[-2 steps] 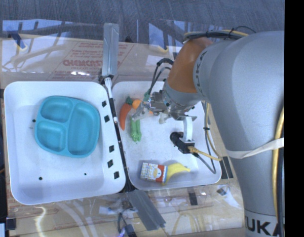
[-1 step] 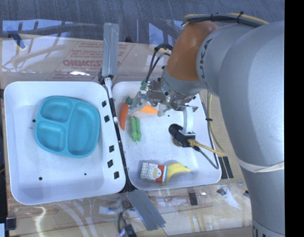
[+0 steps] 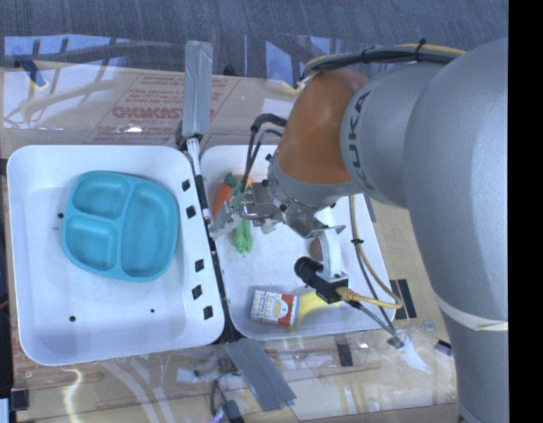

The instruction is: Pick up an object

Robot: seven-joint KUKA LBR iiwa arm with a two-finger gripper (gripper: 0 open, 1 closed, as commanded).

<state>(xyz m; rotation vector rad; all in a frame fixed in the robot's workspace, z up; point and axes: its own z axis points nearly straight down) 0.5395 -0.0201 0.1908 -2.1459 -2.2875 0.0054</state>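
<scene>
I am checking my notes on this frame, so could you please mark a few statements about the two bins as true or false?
1. The blue plate lies in the left bin. True.
2. The plate has three sections. True.
3. The small carton lies in the left bin. False: it lies in the right bin, near its front edge.
4. The arm reaches over the left bin. False: it hangs over the right bin.

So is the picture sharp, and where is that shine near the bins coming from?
In the camera view the blue plate and the left bin look evenly lit and fairly sharp; glare streaks the clear sheet behind the bins and along the front edge; the big grey arm close to the lens looks soft and throws shade over the right bin.
</scene>
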